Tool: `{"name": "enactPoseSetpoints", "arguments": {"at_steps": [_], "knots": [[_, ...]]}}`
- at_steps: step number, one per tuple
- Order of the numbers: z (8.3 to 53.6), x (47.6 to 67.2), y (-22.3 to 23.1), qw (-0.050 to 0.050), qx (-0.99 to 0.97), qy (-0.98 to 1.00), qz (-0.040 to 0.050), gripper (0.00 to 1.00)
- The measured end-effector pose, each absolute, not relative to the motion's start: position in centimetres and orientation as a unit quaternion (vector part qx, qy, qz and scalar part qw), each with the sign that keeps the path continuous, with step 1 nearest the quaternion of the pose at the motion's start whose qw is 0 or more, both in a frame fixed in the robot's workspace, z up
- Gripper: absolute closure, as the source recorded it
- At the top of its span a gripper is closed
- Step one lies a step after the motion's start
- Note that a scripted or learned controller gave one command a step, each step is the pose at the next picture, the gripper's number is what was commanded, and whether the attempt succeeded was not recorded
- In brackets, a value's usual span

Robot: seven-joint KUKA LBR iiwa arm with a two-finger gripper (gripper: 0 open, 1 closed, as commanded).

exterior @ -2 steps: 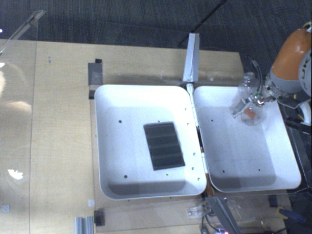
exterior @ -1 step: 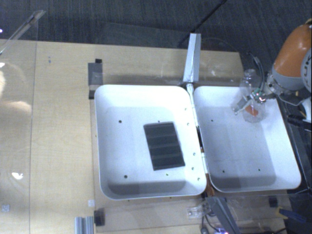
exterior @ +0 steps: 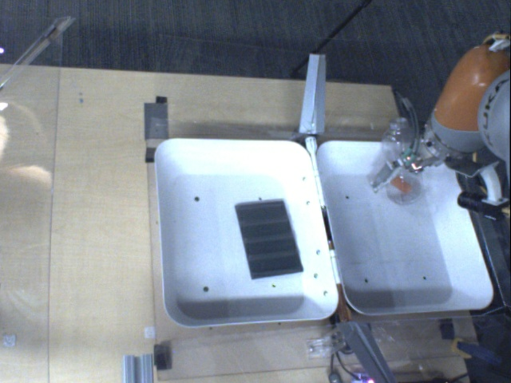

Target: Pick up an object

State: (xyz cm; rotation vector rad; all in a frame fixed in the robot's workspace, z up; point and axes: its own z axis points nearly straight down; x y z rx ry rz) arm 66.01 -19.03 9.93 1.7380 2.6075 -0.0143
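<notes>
Our hand (exterior: 397, 174) hangs over the upper part of the right bin (exterior: 415, 294), around a small clear object with an orange spot (exterior: 403, 187); we cannot tell whether it grips. We should centre on that object, close squarely, then lift straight. A dark ribbed pad (exterior: 268, 238) lies in the left bin (exterior: 192, 294).

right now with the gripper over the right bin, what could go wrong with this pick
1. The gripper sits over a small clear object with an orange spot near the far edge of the right white bin. Transparent plastic is hard to see, so the fingers may close off-centre and miss.
2. The object looks small and light; a touch could push it away.
3. The flat dark ribbed rectangular pad in the left white bin lies far off, so it offers no quick fallback.
</notes>
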Motion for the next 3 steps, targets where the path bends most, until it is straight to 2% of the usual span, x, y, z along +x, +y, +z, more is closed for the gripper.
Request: {"name": "enactPoseSetpoints", "arguments": {"at_steps": [1, 2, 3], "knots": [[9.9, 66.0, -19.0, 0.004, 0.555, 0.832, -0.0045, 0.0], [9.9, 65.7, -19.6, 0.006, 0.541, 0.841, 0.0015, 0.0], [11.2, 65.9, -19.5, 0.009, 0.54, 0.842, 0.0028, 1.0]]}}
